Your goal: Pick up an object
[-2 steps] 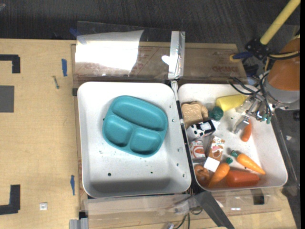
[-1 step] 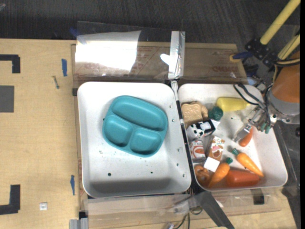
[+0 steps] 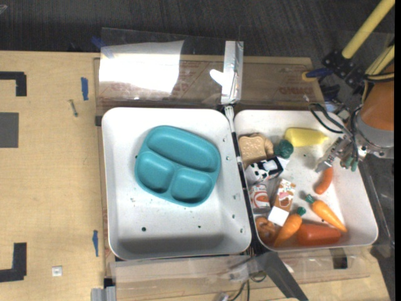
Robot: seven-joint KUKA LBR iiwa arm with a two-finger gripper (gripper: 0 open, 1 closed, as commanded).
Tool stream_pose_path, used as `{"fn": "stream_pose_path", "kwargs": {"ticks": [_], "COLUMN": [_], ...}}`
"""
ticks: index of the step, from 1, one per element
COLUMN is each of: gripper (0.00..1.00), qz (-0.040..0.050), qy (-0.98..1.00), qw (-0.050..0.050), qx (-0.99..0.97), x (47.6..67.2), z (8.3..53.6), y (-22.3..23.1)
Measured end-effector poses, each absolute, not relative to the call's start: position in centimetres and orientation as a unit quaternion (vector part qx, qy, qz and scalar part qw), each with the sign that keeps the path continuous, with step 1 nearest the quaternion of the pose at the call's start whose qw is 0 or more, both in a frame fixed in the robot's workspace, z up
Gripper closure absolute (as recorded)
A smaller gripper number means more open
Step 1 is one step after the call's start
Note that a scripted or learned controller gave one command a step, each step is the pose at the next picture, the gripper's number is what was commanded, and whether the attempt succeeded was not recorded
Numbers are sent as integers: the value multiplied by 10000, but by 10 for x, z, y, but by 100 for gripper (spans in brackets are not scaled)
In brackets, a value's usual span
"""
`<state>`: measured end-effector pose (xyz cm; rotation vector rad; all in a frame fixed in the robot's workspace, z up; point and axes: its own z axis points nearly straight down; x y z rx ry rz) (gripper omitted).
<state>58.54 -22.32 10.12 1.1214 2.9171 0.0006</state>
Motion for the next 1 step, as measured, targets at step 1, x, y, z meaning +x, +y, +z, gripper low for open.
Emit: {"fn": "stream_pose_path", "kwargs": {"ticks": [1], "gripper": [100], "qz": [16], "qy": [8980], "qw": [56], "qx": [4399], "x": [573], "z": [195], "y": [-165]}}
